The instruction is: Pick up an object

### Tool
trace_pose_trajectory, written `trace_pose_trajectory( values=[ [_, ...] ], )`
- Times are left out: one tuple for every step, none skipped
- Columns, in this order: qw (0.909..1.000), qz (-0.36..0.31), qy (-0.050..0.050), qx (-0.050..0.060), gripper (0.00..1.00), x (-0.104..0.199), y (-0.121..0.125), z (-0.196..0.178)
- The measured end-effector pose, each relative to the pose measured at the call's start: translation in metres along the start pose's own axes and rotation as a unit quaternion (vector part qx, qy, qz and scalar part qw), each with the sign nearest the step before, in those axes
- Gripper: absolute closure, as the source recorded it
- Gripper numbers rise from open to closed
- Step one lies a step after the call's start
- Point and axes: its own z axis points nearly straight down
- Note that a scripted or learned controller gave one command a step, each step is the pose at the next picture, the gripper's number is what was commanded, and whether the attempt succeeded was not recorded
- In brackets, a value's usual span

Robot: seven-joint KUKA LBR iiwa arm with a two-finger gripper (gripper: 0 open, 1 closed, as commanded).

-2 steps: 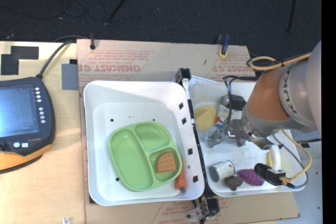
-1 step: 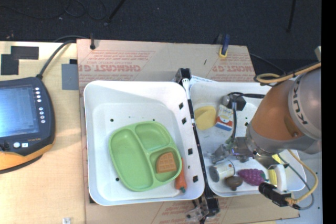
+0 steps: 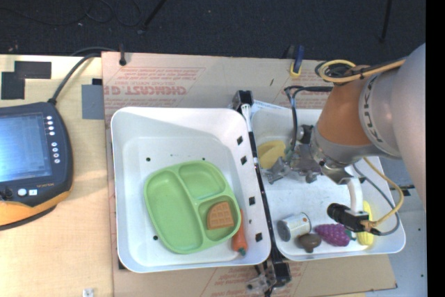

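My gripper [image 3: 281, 168] is low in the right bin [image 3: 389, 245], near its left wall, reaching in from the right. A yellow object [image 3: 270, 151] lies just up and left of it, partly covered by the gripper. Along the bin's front lie a silver can [image 3: 295, 225], a brown lump [image 3: 309, 242], a purple bunch of grapes [image 3: 332, 234] and a small yellow piece [image 3: 366, 213] at the far right. None of these four touches the gripper.
The left bin [image 3: 139, 142] bears a green divided plate [image 3: 174, 209] with a brown waffle-like piece [image 3: 221, 215] in its small compartment. An orange carrot [image 3: 240, 242] lies by that bin's front right corner. A tablet-like pendant [image 3: 28, 153] sits left of the bins.
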Motion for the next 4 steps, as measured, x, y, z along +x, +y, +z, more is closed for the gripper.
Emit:
trace_pose_trajectory(
  values=[
    [1.0000,0.003,-0.002,0.001,0.00,-0.045,0.006,-0.043],
    [1.0000,0.001,0.000,0.003,0.00,-0.016,0.046,0.026],
    [1.0000,0.000,0.000,0.007,0.00,-0.018,0.081,0.023],
    [1.0000,-0.001,-0.002,0.009,1.00,-0.019,0.080,0.012]
  ],
)
